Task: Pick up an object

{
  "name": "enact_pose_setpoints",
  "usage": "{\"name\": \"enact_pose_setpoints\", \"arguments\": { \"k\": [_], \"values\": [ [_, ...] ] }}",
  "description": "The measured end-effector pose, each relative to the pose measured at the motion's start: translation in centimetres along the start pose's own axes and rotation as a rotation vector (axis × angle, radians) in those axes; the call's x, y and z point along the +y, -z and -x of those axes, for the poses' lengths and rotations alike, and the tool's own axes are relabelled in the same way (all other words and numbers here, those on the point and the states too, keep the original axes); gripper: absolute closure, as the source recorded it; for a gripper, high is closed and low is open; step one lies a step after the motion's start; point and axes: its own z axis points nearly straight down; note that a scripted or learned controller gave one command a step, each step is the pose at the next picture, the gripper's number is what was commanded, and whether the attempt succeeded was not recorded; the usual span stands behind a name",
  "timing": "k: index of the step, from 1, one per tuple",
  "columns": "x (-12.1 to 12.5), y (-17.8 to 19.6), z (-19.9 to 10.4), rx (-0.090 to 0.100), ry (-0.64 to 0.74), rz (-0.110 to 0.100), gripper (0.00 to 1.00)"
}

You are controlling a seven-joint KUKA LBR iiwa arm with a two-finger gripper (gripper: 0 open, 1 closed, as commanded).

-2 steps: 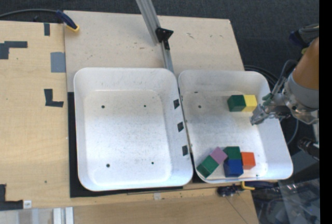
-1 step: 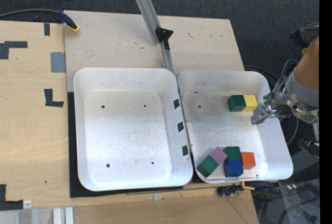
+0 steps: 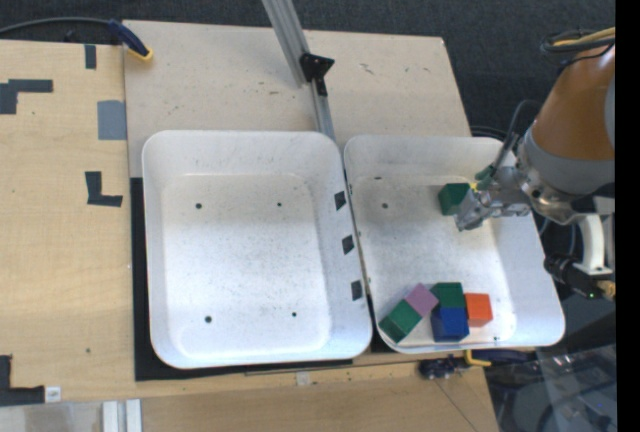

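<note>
Left bin [image 3: 160,220]: sits beside the right one, rims touching.
Right bin [image 3: 400,170]: all the blocks are in here.
Arm [image 3: 575,125]: reaches in from the right.
Gripper [image 3: 470,212]: low in the right bin, right up against a green block [image 3: 453,197]; honestly can't tell if it's gripping it.
Block pile: pink [image 3: 421,300], green [image 3: 402,320], blue [image 3: 450,322], orange [image 3: 479,308], another dark green one [image 3: 447,294], bunched at the near edge.

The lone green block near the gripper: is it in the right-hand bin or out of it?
In. The green block lies on the floor of the right-hand bin, inside its rim, beside the gripper, apart from the cluster of blocks.
</note>
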Motion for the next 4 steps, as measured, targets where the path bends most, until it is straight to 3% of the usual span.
{"name": "enact_pose_setpoints", "arguments": {
  "k": [1, 4],
  "values": [
    [2.3, 0.4, -5.8, 0.001, 0.002, 0.000, 1.00],
    [5.8, -1.2, -22.8, 0.001, 0.003, -0.001, 1.00]
  ]
}}
